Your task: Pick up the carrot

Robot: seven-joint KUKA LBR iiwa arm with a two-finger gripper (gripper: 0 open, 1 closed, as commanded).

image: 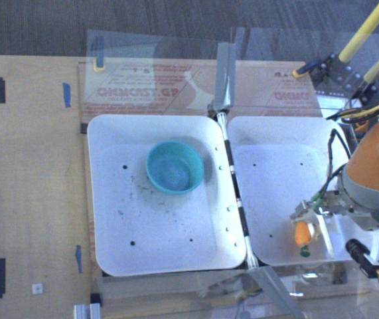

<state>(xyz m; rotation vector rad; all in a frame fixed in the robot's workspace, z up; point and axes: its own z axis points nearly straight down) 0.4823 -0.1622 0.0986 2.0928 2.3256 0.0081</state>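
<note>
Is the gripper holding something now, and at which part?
It cannot be told. The gripper is right at the carrot in the right bin, but a hold on it is not visible.

Robotics lab; taped bench (30, 178), twin white bins (109, 244), clear guard panels (156, 65)

You see a grey arm (365, 195) with a broad, rounded orange band (375, 155) above the wrist. Thin black cables (333, 153) loop beside it. Its gripper (315, 226) is pale metal, with a small green spot near its base.
</note>
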